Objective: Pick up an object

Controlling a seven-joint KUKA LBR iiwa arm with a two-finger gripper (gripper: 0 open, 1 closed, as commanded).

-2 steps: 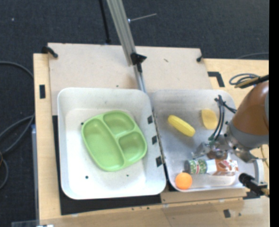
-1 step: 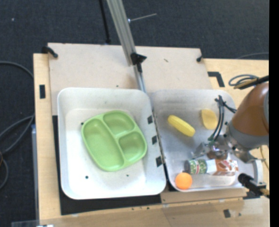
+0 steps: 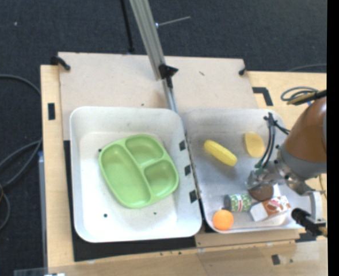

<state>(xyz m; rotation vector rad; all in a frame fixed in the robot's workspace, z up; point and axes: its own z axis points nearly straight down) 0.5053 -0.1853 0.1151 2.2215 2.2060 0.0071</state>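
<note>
No text, brand or number can be read anywhere. The small can [image 3: 238, 202] and the white and red carton [image 3: 271, 207] in the right bin [image 3: 215, 125] carry printed labels, but these are too small and blurred to make out.

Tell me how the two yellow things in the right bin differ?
The yellow oblong piece is brighter and longer, lying at a slant near the bin's middle; the pale yellow piece is duller, shorter and rounder, lying closer to the arm. Both are yellow, lie loose in the right bin, apart from each other.
</note>
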